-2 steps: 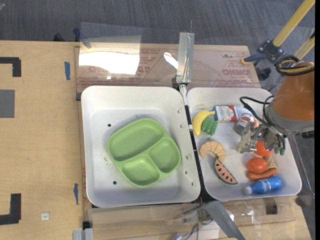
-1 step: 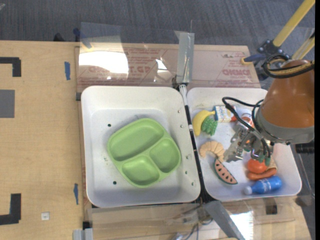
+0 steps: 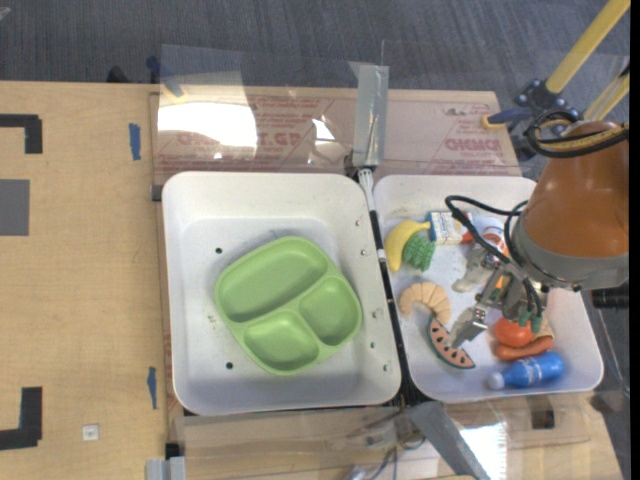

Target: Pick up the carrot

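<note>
The carrot (image 3: 524,346) is orange with a green top and lies near the front right corner of the right bin (image 3: 585,368). It is pressed against a red-orange tomato-like piece (image 3: 512,330). My gripper (image 3: 487,308) hangs low over the right bin, just left of the carrot and above the watermelon slice (image 3: 448,343). It looks open, and nothing shows between its fingers. The arm's orange band (image 3: 585,203) covers the bin's right rear part.
In the right bin lie a yellow banana (image 3: 402,240), a green vegetable (image 3: 420,254), a croissant (image 3: 424,296), a blue bottle (image 3: 526,371) and a small carton (image 3: 443,228). The left bin (image 3: 185,228) holds a green divided plate (image 3: 288,303).
</note>
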{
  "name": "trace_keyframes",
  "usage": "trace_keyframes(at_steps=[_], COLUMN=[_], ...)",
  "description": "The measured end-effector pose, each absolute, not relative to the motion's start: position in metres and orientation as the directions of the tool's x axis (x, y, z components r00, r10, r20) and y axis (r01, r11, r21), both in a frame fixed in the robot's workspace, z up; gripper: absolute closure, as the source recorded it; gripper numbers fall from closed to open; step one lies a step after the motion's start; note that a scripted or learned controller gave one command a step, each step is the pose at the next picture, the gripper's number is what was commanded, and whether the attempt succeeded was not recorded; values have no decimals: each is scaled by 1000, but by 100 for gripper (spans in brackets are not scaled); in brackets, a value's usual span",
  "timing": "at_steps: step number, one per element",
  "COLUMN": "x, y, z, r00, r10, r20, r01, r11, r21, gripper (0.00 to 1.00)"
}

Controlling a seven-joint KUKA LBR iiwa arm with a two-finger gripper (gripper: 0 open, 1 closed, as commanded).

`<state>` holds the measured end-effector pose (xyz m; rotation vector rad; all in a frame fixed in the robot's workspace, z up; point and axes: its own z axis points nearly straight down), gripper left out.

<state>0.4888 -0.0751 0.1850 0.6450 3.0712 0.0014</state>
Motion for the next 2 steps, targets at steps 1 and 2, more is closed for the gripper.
trace_keyframes(at_steps=[1, 2], x=[515, 582], y=[-125, -96], z=[99, 90], r00=[-905, -900], r10=[425, 436], r20=[-11, -16], r01=[425, 436], r11=[905, 900], r21=[3, 6], gripper=[0, 0])
